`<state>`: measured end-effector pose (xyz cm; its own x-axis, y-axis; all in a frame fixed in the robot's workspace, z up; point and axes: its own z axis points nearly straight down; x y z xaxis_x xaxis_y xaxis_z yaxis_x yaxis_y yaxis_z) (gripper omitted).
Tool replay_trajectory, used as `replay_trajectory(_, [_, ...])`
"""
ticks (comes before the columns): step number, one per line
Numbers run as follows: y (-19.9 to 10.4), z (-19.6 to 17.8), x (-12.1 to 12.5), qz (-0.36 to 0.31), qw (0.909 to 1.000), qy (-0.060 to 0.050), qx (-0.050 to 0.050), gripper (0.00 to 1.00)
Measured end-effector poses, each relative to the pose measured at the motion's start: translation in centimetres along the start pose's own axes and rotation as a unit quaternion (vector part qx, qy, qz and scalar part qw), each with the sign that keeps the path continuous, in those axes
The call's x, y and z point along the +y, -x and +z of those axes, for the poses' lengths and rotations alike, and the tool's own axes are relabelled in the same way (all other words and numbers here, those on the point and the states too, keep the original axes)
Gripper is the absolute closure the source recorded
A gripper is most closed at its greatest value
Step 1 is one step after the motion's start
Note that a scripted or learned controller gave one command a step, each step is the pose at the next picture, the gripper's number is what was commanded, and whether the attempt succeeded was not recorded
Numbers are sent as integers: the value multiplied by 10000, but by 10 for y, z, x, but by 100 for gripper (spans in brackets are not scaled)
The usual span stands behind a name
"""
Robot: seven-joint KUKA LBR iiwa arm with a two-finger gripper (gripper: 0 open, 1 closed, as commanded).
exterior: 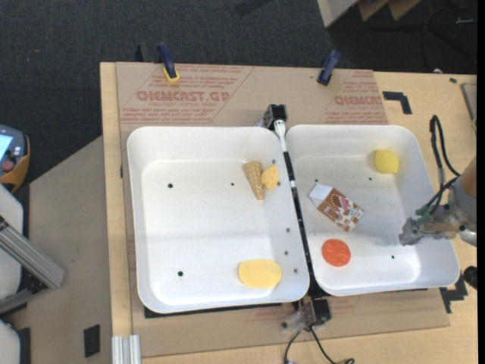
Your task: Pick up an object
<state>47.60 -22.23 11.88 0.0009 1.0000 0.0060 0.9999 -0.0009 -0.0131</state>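
Hovering low at the right bin's three-o'clock edge, the gripper is seen with nothing held; its opening cannot be told. A clean pick is best made by centring over one object first. The orange ball lies nearest, toward nine o'clock, the brown-and-white packet near ten.
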Motion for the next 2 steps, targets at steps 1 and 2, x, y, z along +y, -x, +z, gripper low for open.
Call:
replay_trajectory(1, [-25,-197,3,-26,9999,159,-64,100])
replay_trajectory(2, [2,-135,1,8,10000,43,-23,100])
